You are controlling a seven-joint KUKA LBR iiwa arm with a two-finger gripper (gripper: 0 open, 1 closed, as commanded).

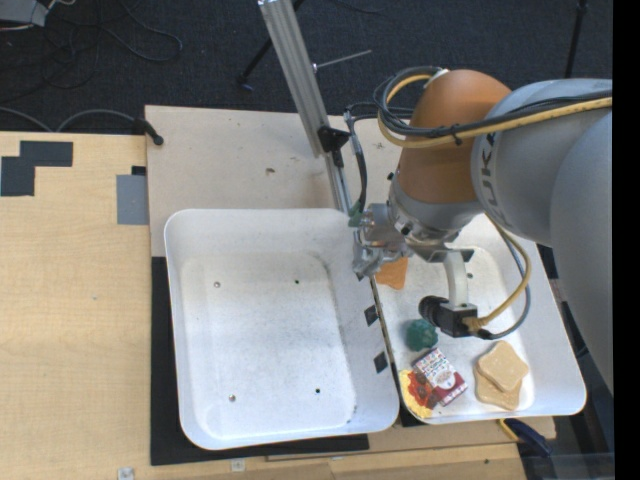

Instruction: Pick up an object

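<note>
Hanging low over the far left corner of the right bin (560, 393), gripper (372, 258) close beside an orange piece (393, 273). Touching or merely above: cannot tell. Fingers hidden in dark metalwork under the wrist; open or closed not readable. Nothing seen held.

Risks, as judgement only:
- Orange piece tight against the wall between the bins; finger could land on the rim rather than around the piece, or nudge it away.
- Piece looks thin and flat; likely to slip a pinch from above.
- Cable loop (500, 313) drooping near the bin contents; could drag something.

Right bin, nearer part: green lump (421, 334) beside the dividing wall, red-and-white packet (437, 378) lying over a yellow rim at the near edge, tan bread-like slices (501, 373) stacked to the right. All well apart from the gripper.

Left bin (200, 233): white floor, a few dark specks.
</note>
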